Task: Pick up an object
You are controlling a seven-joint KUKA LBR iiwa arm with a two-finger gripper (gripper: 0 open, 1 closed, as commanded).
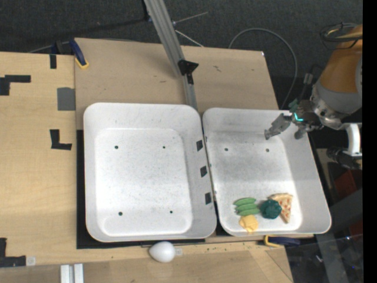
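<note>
1. The left bin [141, 170] sits on the bench, with a white egg-shaped thing [162, 252] lying on the bench just past its front edge.
2. In the right bin [259, 170], the pickable things cluster at the front corner: green pods [246, 204], a yellow piece [249, 222], a dark green lump [271, 209] and a pizza slice [285, 206], all packed close together.
3. To grab well, I'd pick an outer piece and drop straight onto it, avoiding its neighbours.
4. The gripper [281, 126] hangs over the bin's far right rim, well apart from the cluster, holding nothing; I cannot tell its spread.
5. The arm [341, 78] reaches in from the right, wrist tilted down-left.
</note>
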